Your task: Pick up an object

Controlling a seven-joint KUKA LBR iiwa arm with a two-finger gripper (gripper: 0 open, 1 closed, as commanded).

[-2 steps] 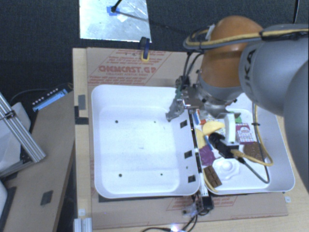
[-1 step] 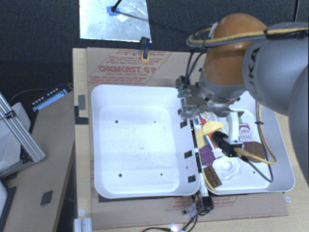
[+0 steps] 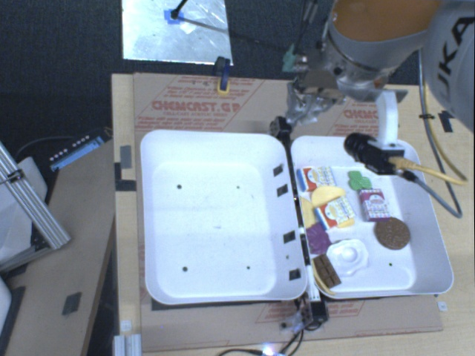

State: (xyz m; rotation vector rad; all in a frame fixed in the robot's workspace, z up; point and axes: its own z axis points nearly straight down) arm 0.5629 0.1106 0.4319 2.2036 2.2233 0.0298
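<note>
Camera view: the approach is judged underway, two-finger gripper (image 3: 308,110), grip state untellable, poised beyond the shallow white right-hand bin (image 3: 430,232), descent needed.

Right bin (image 3: 427,269) holds all objects, clustered toward its left and middle. Red-white-blue packet (image 3: 318,177) near top; green piece (image 3: 359,180) beside it. Yellow wedge (image 3: 327,196) overlaps second striped packet (image 3: 337,213). Pink box (image 3: 373,204), brown round cookie (image 3: 392,233), purple piece (image 3: 318,238), fried egg (image 3: 347,256), brown bar (image 3: 326,271) at lower left.
</note>
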